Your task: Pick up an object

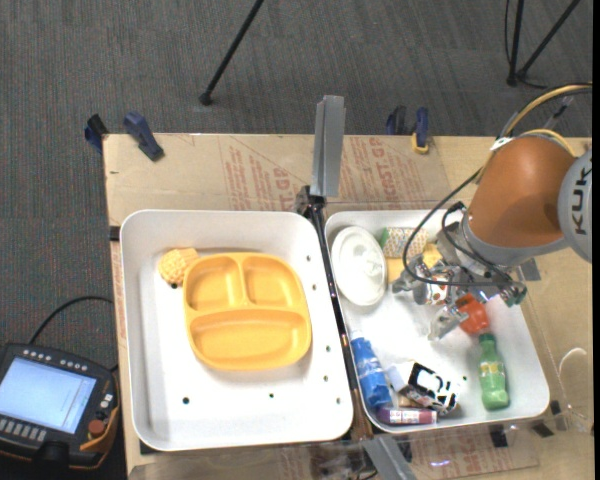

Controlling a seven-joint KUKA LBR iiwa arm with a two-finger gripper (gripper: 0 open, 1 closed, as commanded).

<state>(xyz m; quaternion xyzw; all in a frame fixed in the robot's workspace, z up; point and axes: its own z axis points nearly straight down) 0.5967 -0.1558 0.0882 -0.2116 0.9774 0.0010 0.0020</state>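
Camera view gives us no clear read on the fingers of the gripper (448, 320), low in the right bin (525, 343) beside an orange object (473, 314), with a green bottle (493, 373) near and a yellow tray (247, 308) in the left bin (145, 368).

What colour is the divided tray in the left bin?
Yellow-orange divided tray, seen clearly in the camera view.

I see the tool (450, 313) low in the right bin (536, 368) beside an orange object (473, 314); yellow divided tray (247, 309) sits in the left bin (150, 268).
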